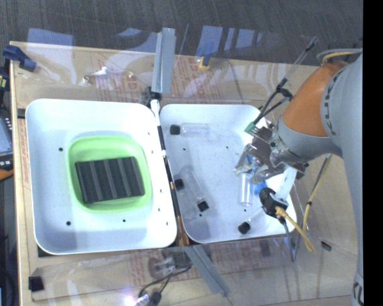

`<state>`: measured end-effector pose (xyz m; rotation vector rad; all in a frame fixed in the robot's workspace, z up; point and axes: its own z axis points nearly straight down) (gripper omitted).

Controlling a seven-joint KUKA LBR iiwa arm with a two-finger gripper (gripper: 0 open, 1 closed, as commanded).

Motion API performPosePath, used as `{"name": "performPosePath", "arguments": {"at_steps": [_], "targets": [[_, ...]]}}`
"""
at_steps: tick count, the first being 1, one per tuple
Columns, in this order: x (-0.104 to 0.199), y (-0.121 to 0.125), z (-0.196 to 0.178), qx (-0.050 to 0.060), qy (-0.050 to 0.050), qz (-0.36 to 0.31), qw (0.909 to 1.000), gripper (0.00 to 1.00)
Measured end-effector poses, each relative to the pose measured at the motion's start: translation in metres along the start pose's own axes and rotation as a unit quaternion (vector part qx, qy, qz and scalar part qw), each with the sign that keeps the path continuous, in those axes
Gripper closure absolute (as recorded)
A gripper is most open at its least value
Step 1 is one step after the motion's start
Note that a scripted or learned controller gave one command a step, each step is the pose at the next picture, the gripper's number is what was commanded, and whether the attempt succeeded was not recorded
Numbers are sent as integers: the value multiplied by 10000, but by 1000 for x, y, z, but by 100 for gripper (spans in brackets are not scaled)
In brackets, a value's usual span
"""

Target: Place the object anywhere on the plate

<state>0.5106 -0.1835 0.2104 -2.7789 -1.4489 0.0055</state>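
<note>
- Camera view looks down at a slant on a wooden surface (83,65) that carries two shallow white bins side by side.
- Left bin (45,171) holds a green plate (83,150) with rounded corners, lying flat near the bin's middle; a dark ribbed insert (108,178) fills the plate's centre.
- Right bin (210,123) holds several small things, spread apart: a small black piece (175,130) near its upper left corner, another black piece (203,205) lower down, and a third (244,227) near the bin's lower edge.
- A clear tube-like object (193,182) lies tilted in the right bin's left half, well apart from the plate and separated from it by the two bins' walls.
- A second clear object (196,130) lies near the upper part of the right bin, just right of the upper black piece.
- The grey arm with its orange band (309,110) reaches in from the right; the jaws' end (252,171) sits low over the right half of the right bin.
- A pale clear tube (245,190) stands right beside the tool's tip; whether it is between the jaws I cannot tell, nor whether the jaws stand wide or narrow.
- A blue scrap (262,190) shows just beside that tube.
</note>
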Motion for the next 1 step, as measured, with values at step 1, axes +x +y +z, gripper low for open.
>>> {"name": "performPosePath", "arguments": {"at_steps": [1], "targets": [[0, 0, 0, 0, 1, -1, 10000, 0]]}}
